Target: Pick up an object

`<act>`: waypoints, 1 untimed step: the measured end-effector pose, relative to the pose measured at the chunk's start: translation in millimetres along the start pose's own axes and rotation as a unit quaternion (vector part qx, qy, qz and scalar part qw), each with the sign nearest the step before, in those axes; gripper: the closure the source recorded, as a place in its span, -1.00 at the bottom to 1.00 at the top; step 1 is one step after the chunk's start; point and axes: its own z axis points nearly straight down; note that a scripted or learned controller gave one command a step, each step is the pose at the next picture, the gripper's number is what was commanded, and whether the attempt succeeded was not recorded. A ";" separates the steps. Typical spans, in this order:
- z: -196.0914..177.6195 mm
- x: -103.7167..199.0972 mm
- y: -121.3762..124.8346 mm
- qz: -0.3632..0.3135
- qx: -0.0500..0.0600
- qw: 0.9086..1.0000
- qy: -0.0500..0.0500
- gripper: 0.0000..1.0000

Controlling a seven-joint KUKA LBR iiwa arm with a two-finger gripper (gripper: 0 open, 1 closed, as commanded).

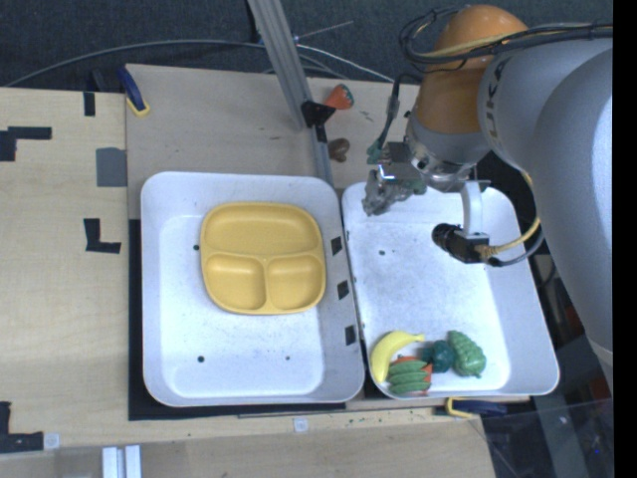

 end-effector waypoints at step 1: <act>-0.2 63.6 5.7 -0.001 -0.001 1.000 0.001 1.00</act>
